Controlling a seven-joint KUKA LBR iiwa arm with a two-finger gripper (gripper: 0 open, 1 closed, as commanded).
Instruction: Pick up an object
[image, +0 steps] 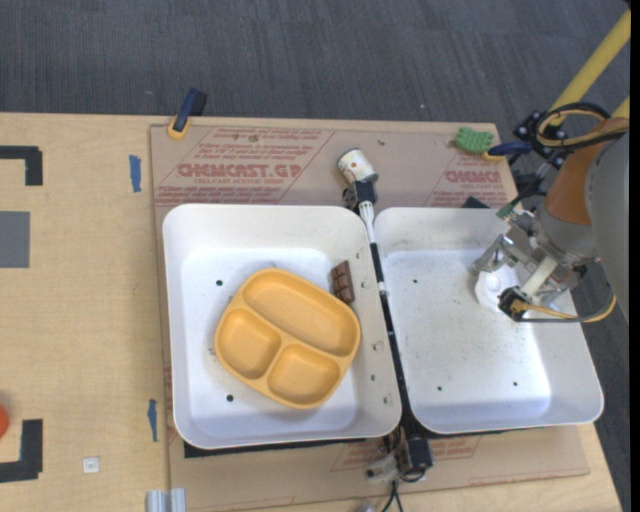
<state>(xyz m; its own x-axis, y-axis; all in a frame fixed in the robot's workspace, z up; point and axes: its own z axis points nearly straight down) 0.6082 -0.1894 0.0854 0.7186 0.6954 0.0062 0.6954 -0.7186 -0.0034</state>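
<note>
Two shallow white bins sit side by side on a brown cardboard sheet (250, 165) with red print, which lies on the pale wooden counter (70, 320). In the left bin (190, 300), a yellow-orange plastic plate with three compartments (288, 338) lies flat near the middle, turned at a slant. A small dark brown ridged bar (343, 282) lies just right of the plate's far edge, close against that bin's right wall. The grey arm with its orange band (572, 190) reaches in from the right over the right bin (450, 370). Its pincer (500, 268) hangs low over the far right part of that bin, well apart from both the plate and the bar. Whether the pincer is released or clenched cannot be told from this angle, and nothing can be seen in its grasp.
</note>
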